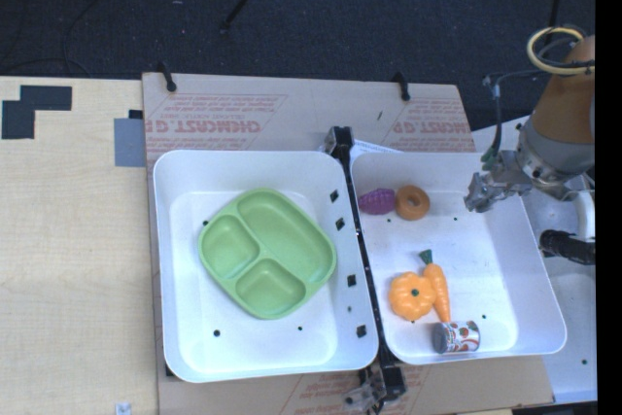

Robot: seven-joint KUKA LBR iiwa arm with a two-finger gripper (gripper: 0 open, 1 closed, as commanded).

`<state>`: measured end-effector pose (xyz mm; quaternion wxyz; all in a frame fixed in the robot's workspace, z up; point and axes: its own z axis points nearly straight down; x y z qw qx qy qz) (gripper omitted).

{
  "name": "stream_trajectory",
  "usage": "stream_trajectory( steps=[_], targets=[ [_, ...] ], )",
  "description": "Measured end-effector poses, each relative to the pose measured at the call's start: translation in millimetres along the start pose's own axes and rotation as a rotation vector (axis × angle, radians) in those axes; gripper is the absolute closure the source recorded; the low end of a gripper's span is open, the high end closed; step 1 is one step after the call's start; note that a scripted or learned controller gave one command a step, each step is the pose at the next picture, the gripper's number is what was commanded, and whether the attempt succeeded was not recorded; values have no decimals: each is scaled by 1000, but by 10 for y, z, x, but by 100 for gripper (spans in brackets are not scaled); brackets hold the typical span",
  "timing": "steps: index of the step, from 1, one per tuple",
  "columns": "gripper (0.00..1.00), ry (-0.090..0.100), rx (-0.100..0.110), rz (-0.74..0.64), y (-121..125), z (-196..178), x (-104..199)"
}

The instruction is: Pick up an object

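Gripper (478,194) hovers at the right bin's (525,248) upper right edge; finger state unclear. Below it lie a doughnut (412,202), purple fruit (377,201), carrot (436,288), pumpkin (410,296) and can (457,337).

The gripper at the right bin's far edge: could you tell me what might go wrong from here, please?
1. The gripper sits near the right bin's rim, so descending here could strike the wall rather than reach an object.
2. The carrot touches the orange pumpkin, so a grasp there may catch both or slip.
3. The small can lies on its side and could roll away.
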<state>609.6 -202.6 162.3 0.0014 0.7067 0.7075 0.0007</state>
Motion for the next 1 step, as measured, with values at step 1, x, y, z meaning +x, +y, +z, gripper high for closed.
stream_trajectory(
  steps=[1],
  targets=[
    [100, -1, -2, -1, 71, -563, -88]
  ],
)
